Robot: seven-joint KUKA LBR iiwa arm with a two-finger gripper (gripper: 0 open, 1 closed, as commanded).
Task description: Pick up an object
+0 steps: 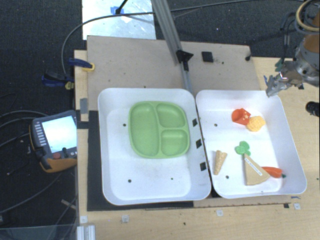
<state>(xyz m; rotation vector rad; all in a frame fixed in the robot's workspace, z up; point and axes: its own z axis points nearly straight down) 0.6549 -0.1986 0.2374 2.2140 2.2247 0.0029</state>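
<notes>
The right bin (287,134) holds several toy foods. A red piece (240,116) touches a yellow-orange ball (256,123) near the back. A small green piece (243,148) sits mid-bin, above a tan sandwich wedge (254,173). An orange-red carrot (273,172) lies beside the wedge. A tan cone (219,161) lies toward the bin's left side. My gripper (273,86) hangs over the bin's back right corner, above and to the right of the red piece, and nothing shows in its grip.
The left bin (112,149) holds a green divided plate (160,129). A grey pole (167,24) slants down to the gap between the bins. Beyond the bench's left edge are a handheld screen (57,136) and cables.
</notes>
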